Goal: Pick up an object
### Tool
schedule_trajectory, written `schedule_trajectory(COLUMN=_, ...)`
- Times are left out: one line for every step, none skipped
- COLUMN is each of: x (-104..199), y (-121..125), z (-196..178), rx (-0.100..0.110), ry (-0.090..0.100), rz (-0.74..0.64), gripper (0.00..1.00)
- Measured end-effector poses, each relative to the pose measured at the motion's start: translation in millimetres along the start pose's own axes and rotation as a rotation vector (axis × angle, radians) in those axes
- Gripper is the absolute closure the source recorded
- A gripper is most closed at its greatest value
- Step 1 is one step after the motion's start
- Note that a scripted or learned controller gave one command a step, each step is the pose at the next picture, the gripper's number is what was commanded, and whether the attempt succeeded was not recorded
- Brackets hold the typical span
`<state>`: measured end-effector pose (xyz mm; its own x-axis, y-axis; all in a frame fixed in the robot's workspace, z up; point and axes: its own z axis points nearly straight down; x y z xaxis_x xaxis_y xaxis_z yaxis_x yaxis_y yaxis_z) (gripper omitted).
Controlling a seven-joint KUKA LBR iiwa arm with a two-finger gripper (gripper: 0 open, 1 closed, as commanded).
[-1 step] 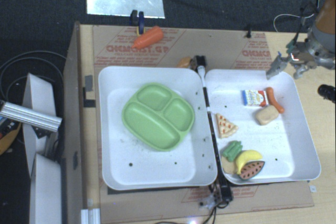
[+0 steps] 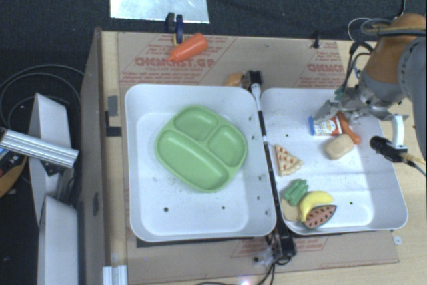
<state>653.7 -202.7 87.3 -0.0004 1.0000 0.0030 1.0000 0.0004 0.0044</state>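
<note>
Two shallow white bins sit side by side on the bench: the left bin (image 2: 143, 210) carries a green divided plate (image 2: 201, 147) lying flat near its middle, and the right bin (image 2: 380, 203) holds the loose toys the task can draw from. The arm (image 2: 393, 53) comes in from the right, and its gripper (image 2: 337, 110) hangs low over the far part of the right bin, directly above a small cluster: a blue-and-white packet (image 2: 321, 125), an orange carrot-like stick (image 2: 348, 128) and, just near of them, a tan bread-like lump (image 2: 339, 147). Whether the tool is spread or closed, and whether it has hold of anything, cannot be told from this slanted view, since its tip merges with the packet and stick beneath it. Its position suggests the pick is aimed at that cluster, where pieces lie touching or nearly so, which probably makes a clean grasp on one item harder. Other candidates lie apart: a pizza slice (image 2: 287, 159) close to the divider between the bins, and at the near edge a green piece (image 2: 294, 190), a yellow banana (image 2: 315, 201) and a watermelon slice (image 2: 321, 215) bunched together. An orange toy (image 2: 189, 48) rests outside the bins on the far cardboard.
</note>
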Motion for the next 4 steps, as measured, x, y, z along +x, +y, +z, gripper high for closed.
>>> schedule_trajectory(x=-3.5, y=-8.4, z=-33.9, rx=0.0, ry=-0.004, rz=-0.002, gripper=0.0)
schedule_trajectory(x=10.5, y=-34.0, z=-19.3, rx=0.006, ry=-0.003, rz=0.0, gripper=0.0)
schedule_trajectory(x=15.1, y=-63.1, z=-4.9, rx=0.006, ry=-0.003, rz=0.0, gripper=0.0)
schedule_trajectory(x=14.9, y=-60.4, z=-16.8, rx=0.0, ry=-0.004, rz=-0.002, gripper=1.0)
